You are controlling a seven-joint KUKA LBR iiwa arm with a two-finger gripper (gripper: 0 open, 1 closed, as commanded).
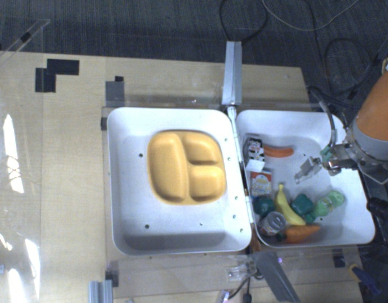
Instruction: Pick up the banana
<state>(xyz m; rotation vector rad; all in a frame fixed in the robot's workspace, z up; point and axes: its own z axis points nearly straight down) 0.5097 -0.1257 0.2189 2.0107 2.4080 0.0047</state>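
The gripper (305, 168) hangs over the middle of the right bin (351, 232), its fingers spread apart with nothing between them. The banana (286, 207) lies below and slightly left of the gripper, near but not touching it, in the bin's lower part. A carrot (301, 232) lies just beneath the banana, a can (272, 223) just left of it, and a green object (302, 205) just right of it. The left bin (124, 188) holds a yellow divided tray (184, 166), well apart from the gripper.

Robotics lab: bench (67, 169), 2 bins (127, 188), loose cables (294, 11).
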